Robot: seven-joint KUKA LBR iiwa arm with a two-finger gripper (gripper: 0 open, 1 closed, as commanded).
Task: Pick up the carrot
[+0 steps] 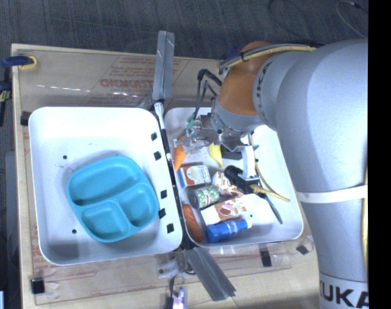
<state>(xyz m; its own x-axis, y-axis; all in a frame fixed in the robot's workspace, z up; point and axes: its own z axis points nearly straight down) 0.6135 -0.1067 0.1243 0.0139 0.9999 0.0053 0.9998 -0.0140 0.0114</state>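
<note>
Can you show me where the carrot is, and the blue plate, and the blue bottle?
carrot [179, 158]: camera view, on its orange middle, by the bin wall.
blue plate [112, 198]: camera view, on a ridge between compartments.
blue bottle [226, 229]: camera view, on its blue body.

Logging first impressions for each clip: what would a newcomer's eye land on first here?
The big grey arm with its orange band fills the right side, bending down over the right bin. That bin is crowded with small food items, an orange carrot lying along its left wall. In the left bin a bright blue divided plate stands out against the white.
</note>
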